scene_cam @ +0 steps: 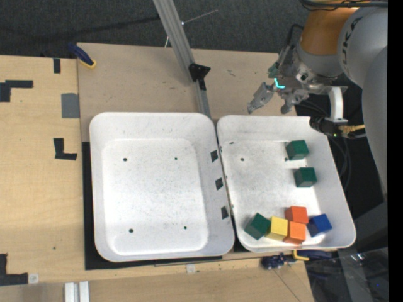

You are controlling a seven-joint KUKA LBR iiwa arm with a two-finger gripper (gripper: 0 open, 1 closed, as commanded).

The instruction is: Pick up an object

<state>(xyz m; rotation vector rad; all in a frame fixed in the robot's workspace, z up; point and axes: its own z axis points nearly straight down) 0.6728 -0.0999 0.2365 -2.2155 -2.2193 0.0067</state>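
Camera view: gripper (272,103) spread, nothing held, above right bin's (264,168) far edge; blocks (297,149) below.

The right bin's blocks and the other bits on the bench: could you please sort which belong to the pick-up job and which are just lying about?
Job: green blocks, yellow block, orange blocks, blue block, right bin, gripper.

Lying about: left bin, metal pole, blue-yellow clamp.

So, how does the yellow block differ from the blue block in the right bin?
The yellow block sits pressed between a green block and an orange block; the blue block lies at the cluster's right end, nearer the right bin's right wall. They differ in colour. Both look like similar small cubes near the bin's near edge.
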